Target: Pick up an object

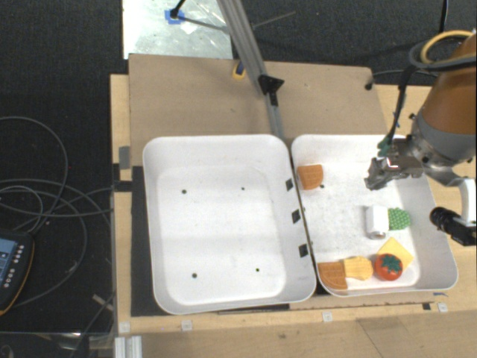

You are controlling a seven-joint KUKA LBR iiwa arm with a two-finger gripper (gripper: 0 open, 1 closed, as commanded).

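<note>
My gripper (378, 176) hangs over the upper right part of the right bin (339, 207), above bare bin floor. An orange block (310, 176) lies to its left by the bin's left wall. Below the gripper lie a white cylinder (376, 221) and a green piece (399, 218) side by side. Near the bin's front edge are a yellow wedge (397, 249), a red tomato-like piece (387, 268), a yellow piece (358, 268) and an orange piece (333, 274). Nothing shows under the gripper.
The left bin (216, 222) stands beside the right one, with black clips (296, 215) along the shared wall. A grey pole (250, 47) slants over the bench at the back. Cables lie on the floor at the left.
</note>
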